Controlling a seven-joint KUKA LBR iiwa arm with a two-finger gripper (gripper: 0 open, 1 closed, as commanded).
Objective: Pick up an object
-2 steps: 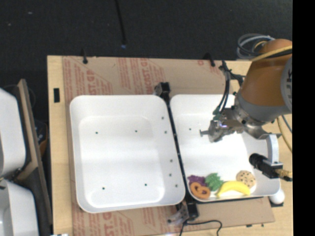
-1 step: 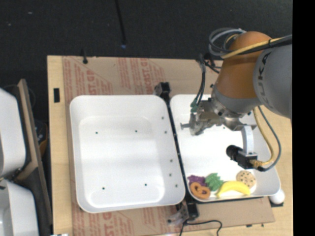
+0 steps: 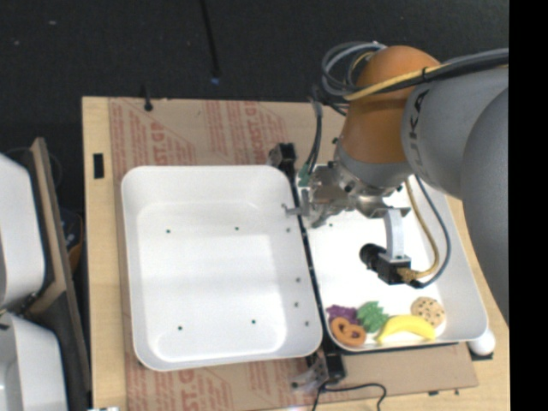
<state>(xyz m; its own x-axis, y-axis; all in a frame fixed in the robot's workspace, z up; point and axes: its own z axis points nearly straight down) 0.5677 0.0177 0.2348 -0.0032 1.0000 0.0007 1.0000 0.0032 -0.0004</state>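
- You are early in the task: nothing is lifted yet, as far as this view shows.
- The grey arm with the orange band above the wrist (image 3: 390, 101) reaches over the right shallow white plastic bin (image 3: 467, 302), and its wrist hangs above the far part of that bin, close to the dividing rim it shares with the left shallow white plastic bin (image 3: 214, 264).
- The two-finger gripper (image 3: 324, 202) sits under the wrist, at the far left corner of the right bin. The wrist body hides its tips, so you cannot tell from here how they are set, and no object shows between them.
- The candidates all lie in a cluster at the near edge of the right bin: a purple bunch of toy grapes (image 3: 342, 313), an orange ring-shaped toy (image 3: 348, 333) just near of it, a green leafy toy (image 3: 372, 315), a yellow toy banana (image 3: 405, 327) and a tan speckled toy cookie (image 3: 427, 312).
- That cluster is well apart from the gripper, toward you across the right bin's bare floor.
- A black cable fitting (image 3: 383, 262) hangs from the arm between the gripper and the cluster; judge it as part of the rig, not a target.
- Left to do, in my judgement: travel to the near edge of the right bin, descend, close on one toy, and lift.
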